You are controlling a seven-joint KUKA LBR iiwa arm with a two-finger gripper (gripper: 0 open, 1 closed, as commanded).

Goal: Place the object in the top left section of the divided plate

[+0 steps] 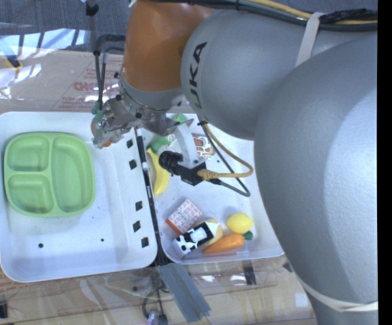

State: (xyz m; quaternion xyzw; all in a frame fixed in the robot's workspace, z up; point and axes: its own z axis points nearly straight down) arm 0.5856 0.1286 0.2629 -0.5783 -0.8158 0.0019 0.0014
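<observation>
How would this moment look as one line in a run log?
gripper: over left bin, right of plate | plate sections: bare | banana: right bin

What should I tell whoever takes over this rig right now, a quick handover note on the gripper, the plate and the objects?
Gripper: over the upper right of the left bin, near the divider; its state is unclear from this angle, and nothing can be confirmed in it.
Divided plate: green, in the left bin's left half; all three sections bare, including the top left one.
Objects: banana, lemon, carrot, small box and a black-and-white toy lie in the right bin.
Done: nothing placed.
Left: get an object into the plate's top left section.
</observation>
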